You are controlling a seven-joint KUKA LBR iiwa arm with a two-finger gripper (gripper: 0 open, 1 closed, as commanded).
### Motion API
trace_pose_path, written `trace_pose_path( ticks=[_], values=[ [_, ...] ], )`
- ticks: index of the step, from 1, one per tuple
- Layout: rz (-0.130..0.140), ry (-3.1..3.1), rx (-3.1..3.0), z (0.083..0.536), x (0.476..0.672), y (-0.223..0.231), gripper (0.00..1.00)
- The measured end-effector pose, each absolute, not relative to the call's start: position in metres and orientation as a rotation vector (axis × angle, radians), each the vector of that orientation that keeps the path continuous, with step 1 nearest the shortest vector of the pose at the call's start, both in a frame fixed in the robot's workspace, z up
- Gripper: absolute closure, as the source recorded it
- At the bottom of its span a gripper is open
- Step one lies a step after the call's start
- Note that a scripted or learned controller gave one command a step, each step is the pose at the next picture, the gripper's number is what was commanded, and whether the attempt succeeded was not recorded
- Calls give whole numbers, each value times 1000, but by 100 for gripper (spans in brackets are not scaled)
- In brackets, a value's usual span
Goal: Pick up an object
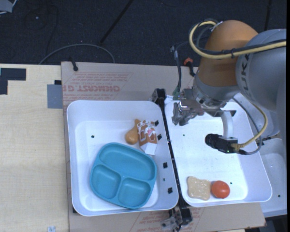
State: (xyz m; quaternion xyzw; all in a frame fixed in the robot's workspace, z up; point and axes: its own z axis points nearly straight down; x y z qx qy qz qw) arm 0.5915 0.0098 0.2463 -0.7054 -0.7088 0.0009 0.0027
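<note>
Desk (24,144), light wood, w/ two shallow white bins side by side.
Left bin (79,168): blue 3-compartment tray (123,175) at near side; small tan toy figure (132,135) touching a red/white printed packet (147,133) near divider.
Right bin (251,178): tan bread-like piece (198,188) just beside red tomato-like ball (220,189), near front edge; both apart from arm.
Gripper (180,114): over right bin's far-left corner, near divider; nothing seen betw. fingers; apart or together, cannot tell.

Red tomato (220,189) beside toast (198,188) (right bin, front).
</note>
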Motion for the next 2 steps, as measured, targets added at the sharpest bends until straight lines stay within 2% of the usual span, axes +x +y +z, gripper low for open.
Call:
trace_pose_path(
  ticks=[1, 2],
  values=[
    [5, -2222, -2212, 238, 590, 57, 100],
    [6, -2223, -2213, 224, 577, 103, 100]
  ],
)
